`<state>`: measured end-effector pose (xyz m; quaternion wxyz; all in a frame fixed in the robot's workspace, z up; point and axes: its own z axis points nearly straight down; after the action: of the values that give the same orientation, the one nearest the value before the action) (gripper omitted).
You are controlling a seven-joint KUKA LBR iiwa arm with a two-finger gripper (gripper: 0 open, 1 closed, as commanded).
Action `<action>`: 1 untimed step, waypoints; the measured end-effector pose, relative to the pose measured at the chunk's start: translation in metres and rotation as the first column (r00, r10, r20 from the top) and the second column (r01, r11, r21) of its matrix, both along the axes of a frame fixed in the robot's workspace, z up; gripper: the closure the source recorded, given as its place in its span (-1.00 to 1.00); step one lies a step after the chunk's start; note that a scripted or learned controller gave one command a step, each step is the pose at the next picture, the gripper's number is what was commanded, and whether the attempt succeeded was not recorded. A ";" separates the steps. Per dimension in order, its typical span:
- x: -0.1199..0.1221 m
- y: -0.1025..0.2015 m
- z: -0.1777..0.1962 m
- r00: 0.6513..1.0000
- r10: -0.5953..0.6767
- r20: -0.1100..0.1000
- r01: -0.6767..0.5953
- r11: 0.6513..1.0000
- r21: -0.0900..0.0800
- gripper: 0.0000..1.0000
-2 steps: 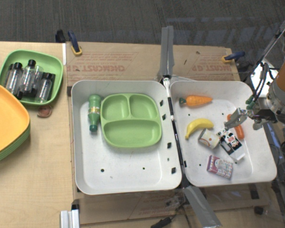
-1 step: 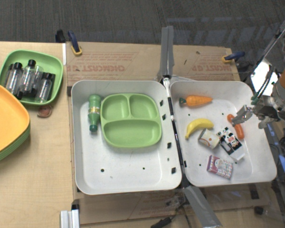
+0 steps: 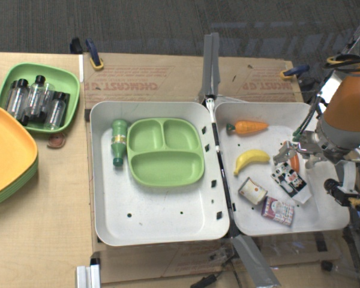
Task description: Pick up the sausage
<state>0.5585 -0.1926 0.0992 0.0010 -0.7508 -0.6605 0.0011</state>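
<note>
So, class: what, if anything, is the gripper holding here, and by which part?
It cannot be told. The gripper is low in the right bin, right at the orange-red sausage, but whether it grips the sausage is too small to see.

- Bench (image 3: 66,209): pale wood, brown cardboard sheet (image 3: 168,80) under the bins.
- Left white bin (image 3: 162,224) and right white bin (image 3: 255,221) side by side, edges touching.
- Far left: green tray (image 3: 66,83) of dark bottles; stacked orange plates (image 3: 9,155) just beside it.
- Blue-handled clamp (image 3: 95,56) at the cardboard's back corner.
</note>
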 end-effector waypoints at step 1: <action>0.000 -0.001 0.009 1.000 -0.002 -0.001 0.002 1.000 0.000 1.00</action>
<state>0.5581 -0.1934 0.1078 0.0013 -0.7516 -0.6596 0.0015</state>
